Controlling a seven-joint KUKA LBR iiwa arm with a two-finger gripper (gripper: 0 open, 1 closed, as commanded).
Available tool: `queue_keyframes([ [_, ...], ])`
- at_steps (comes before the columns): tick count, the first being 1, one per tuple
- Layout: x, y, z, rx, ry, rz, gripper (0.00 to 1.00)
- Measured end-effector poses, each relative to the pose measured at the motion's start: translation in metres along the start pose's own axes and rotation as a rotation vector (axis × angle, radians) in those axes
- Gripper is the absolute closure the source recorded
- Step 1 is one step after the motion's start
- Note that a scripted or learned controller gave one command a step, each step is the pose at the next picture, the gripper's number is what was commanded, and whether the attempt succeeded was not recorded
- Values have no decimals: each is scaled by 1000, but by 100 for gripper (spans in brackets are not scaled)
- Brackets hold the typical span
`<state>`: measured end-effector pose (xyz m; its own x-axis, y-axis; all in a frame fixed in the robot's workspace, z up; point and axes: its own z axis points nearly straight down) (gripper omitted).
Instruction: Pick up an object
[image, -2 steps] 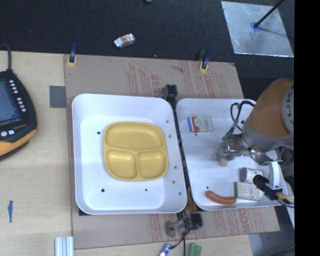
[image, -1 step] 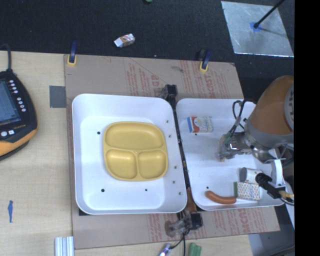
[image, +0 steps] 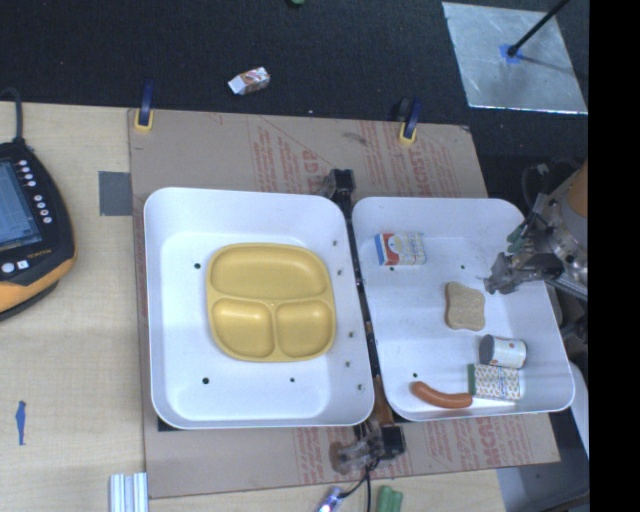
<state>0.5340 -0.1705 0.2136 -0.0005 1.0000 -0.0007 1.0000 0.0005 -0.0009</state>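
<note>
gripper (image: 503, 277) over right bin (image: 440, 225) edge | finger state: cannot tell | bread (image: 464, 306) just left, apart

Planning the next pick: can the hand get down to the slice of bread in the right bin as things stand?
Probably yes. The hand hovers at the right bin's right side, close to the slice of bread, which lies flat and apart from the other items, with nothing between them.

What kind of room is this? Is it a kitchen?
Probably a robot lab, not a kitchen. Two white bins sit clamped on cardboard, a robot's gripper reaches over toy food like the hot dog, and a control pendant lies nearby.
</note>
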Motion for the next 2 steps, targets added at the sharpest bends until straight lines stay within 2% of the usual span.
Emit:
queue_keyframes([
  [1,0,0,1,1,1,0,0],
  [2,8,12,121,0,0,-4,0],
])
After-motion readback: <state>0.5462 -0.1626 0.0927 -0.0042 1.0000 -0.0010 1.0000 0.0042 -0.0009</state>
